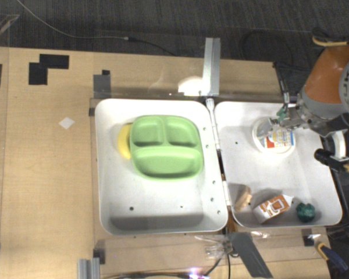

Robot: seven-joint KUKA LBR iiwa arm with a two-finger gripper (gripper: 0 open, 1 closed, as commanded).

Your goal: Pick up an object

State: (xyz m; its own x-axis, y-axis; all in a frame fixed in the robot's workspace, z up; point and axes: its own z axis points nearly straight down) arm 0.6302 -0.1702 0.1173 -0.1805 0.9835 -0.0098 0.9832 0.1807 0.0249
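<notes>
Gripper [286,116] over round container [274,137], right bin [320,179] | finger state cannot be told | risk: grazing the rim, tipping it

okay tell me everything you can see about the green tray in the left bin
The green tray is a rounded-corner divided plate, looks like matte plastic, with two small compartments along its far side and one wide compartment nearer the camera. It lies flat, right side up, in the far middle of the left bin. Nothing sits in its compartments. A yellow object pokes out from under or beside its left edge, touching it.
</notes>
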